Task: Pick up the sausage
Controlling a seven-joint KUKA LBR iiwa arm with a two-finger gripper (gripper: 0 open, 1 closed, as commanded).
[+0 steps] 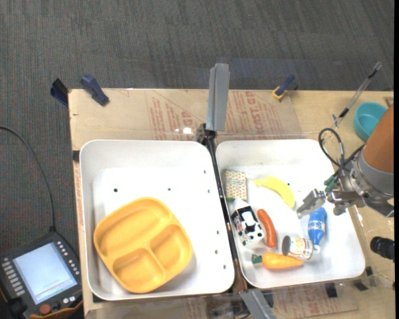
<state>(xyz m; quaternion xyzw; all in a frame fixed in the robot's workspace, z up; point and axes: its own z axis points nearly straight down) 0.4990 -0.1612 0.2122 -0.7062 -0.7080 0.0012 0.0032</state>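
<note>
The sausage (266, 226) is a short red-orange link lying in the right bin (289, 150), just right of a black-and-white carton (247, 225) and above a carrot (281, 261). My gripper (317, 201) hangs at the bin's right side, over the top of a blue bottle (316, 226), about a hand's width right of the sausage. Its fingers appear spread, with nothing between them.
A banana (277, 189) and a patterned packet (235, 184) lie at the back of the right bin, a small can (296, 246) near the carrot. The left bin (146, 153) holds a yellow divided plate (143, 243). A teal bowl (370, 119) sits on the bench behind the arm.
</note>
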